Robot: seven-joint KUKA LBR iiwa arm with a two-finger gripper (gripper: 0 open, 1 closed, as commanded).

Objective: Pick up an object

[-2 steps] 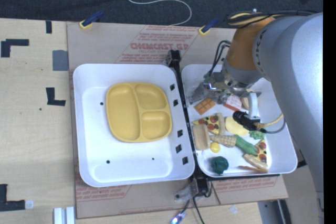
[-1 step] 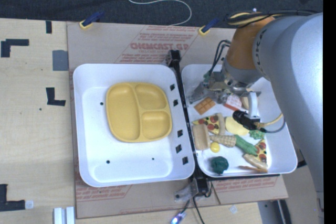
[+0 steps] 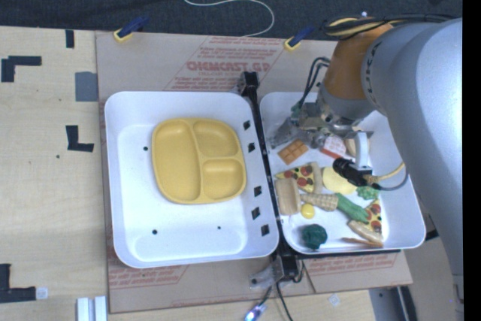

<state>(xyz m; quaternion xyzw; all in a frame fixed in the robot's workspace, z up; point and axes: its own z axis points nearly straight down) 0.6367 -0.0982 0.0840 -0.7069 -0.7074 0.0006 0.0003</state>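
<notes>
your pincer (image 3: 319,133) sits low in the right bin (image 3: 406,233), over the upper end of a heap of toy food. you cannot tell from here how it is set. just below it lie an orange waffle piece (image 3: 294,152), a pizza slice (image 3: 302,177) and a green lump (image 3: 314,235). the left bin (image 3: 135,237) holds a yellow divided plate (image 3: 199,160).

Glossy yellow plastic tray (image 3: 199,160), smooth white plastic bins (image 3: 120,184), matt cardboard underlay (image 3: 218,64)
</notes>
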